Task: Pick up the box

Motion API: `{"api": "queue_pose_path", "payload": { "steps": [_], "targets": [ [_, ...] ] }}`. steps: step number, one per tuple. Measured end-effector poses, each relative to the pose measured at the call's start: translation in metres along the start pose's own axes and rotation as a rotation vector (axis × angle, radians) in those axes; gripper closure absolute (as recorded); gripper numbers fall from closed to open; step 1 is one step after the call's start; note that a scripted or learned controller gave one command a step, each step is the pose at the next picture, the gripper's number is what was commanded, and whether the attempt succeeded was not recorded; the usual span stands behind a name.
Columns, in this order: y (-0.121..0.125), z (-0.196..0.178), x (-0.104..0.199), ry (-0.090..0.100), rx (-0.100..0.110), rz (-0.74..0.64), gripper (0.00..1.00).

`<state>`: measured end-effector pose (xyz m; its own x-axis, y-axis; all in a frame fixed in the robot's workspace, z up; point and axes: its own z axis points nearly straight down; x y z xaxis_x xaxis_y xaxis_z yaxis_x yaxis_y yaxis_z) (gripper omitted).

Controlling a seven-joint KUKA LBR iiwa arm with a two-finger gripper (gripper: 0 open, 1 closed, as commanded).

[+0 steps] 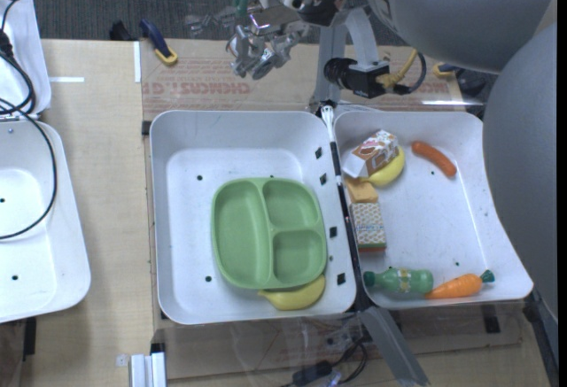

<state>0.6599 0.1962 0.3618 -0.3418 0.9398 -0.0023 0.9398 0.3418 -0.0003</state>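
A: White plastic, both bins. What sits in the left bin [173, 226]?

B: A green divided tray [268, 231], lying flat, with a yellow banana [297, 295] poking out from under its near edge.

A: And the right bin [461, 199]?

B: The box [368, 225], tan with a patterned face, lies along the bin's left wall, just beside the divider. Behind it a small carton [372, 152] leans on another yellow banana [392, 167]. An orange sausage [434, 158] lies toward the back right. At the near edge a green bottle [399, 281] lies on its side, touching a carrot [461, 285].

A: Where is the gripper [259, 47]?

B: High over the brown tabletop [221, 84] behind the left bin, well apart from the box. Nothing shows between its fingers, but whether they stand wide or narrow I cannot tell; they blur together.

A: Anything else?

B: A blue-and-yellow clamp [158, 42] lies on the tabletop, left of the gripper.
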Motion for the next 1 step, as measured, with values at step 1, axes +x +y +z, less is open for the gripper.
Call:
{"api": "queue_pose_path", "payload": {
  "steps": [1],
  "targets": [
    [0.0049, -0.0796, 0.0131, 0.0, 0.0, -0.122, 1.0]
  ]
}}
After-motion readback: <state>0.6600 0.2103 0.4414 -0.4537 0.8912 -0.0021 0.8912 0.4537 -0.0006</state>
